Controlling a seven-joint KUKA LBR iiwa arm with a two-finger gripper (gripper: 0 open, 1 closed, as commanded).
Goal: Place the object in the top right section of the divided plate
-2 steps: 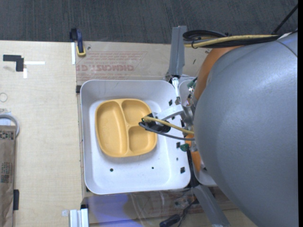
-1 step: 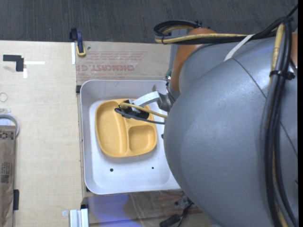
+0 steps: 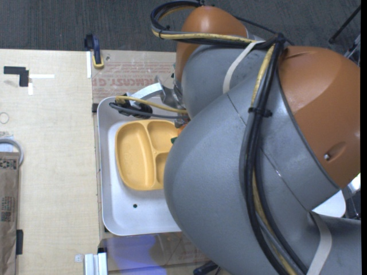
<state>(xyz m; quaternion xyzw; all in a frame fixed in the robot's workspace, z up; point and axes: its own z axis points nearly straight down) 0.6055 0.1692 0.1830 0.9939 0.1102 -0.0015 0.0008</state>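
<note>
Bench: pale wood top runs down the left side, with a black L-shaped mark near its upper left corner and a strip of white tape just beside it.
Left edge: brown paper bag lies flat at the frame's border, a metal ring at its top end.
Cardboard: printed brown sheet lies under the bin's far end, red lettering across it.
Clip: blue clamp stands at the cardboard's far left corner.
Floor: dark grey carpet spreads beyond the bench.
Arm: huge and close, the grey body takes up the right half, coming in from the right and hanging over the bin.
Bands: orange dome on the near joint, a second orange cap farther back.
Cables: black hose runs down the arm, looping at the top; a yellow-sheathed line crosses the far joint.
Gripper: buried under the arm, so I cannot tell how the jaws stand.
Bin: white tray with rounded corners, its right part covered by the arm; a small dark dot sits on its bare floor.
Plate: yellow divided plate rests in the bin, a long section on the left and smaller ones to the right, partly hidden by the arm.
Object: cannot make it out; the plate sections on show hold nothing.
</note>
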